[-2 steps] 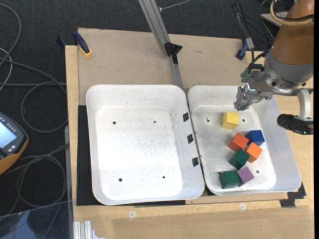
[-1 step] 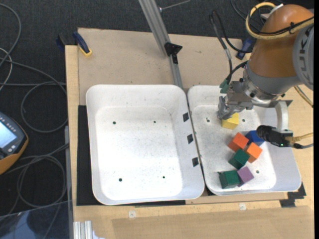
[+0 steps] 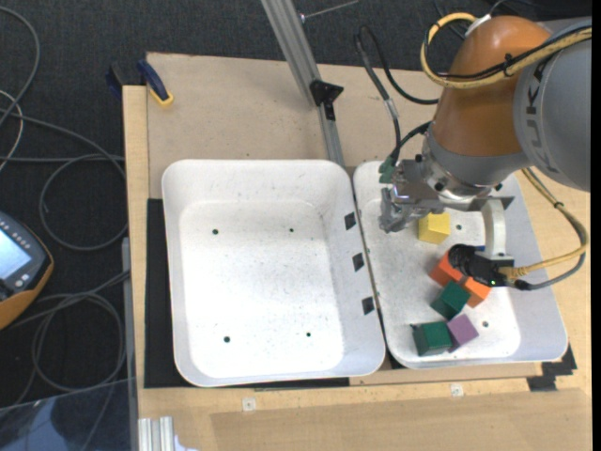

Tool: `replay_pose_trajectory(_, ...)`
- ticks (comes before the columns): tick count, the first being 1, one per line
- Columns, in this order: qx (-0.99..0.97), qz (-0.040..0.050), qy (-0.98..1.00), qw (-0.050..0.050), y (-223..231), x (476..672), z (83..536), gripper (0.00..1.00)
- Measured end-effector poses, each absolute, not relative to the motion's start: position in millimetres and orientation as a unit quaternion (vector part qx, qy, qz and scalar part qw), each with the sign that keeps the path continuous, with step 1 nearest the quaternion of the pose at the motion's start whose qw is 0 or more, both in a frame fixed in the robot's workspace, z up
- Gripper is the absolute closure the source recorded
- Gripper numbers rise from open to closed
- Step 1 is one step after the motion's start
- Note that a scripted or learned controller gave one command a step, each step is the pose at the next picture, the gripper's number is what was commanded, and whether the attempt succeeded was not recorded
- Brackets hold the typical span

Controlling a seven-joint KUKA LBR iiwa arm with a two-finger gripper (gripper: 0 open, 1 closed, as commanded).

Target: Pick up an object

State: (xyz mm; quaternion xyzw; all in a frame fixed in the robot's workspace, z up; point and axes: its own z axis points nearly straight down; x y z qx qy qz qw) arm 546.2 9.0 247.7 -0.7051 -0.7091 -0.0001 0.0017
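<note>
Two white bins sit side by side on the bench, the left bin [image 3: 254,271] with only dark specks on its floor and the right bin [image 3: 540,332] holding a small group of blocks. The arm [image 3: 498,92], grey with an orange band, comes in from the right and hangs over the upper part of the right bin. Its gripper [image 3: 399,212] points down near that bin's left wall, close to the divide between the two bins. Whether the fingers stand apart or together cannot be told from this slant, and nothing can be seen between them. A yellow block [image 3: 434,227] lies just beside the gripper, to its right, on the bin floor. Lower down, an orange block [image 3: 451,272] lies partly under a black fitting and cable. A green block [image 3: 452,299] sits just below it, touching or nearly so. A purple block [image 3: 462,329] and a second, darker green block [image 3: 432,337] lie close together near the bin's front rim. A blue and yellow clamp [image 3: 155,83] rests on the bench's far left corner.
</note>
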Motion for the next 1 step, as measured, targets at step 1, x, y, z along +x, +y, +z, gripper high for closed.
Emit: replay_pose_trajectory(1, -0.705, -0.0006, -0.709, 0.002, 56.7, 530.1, 253.8, 1.0)
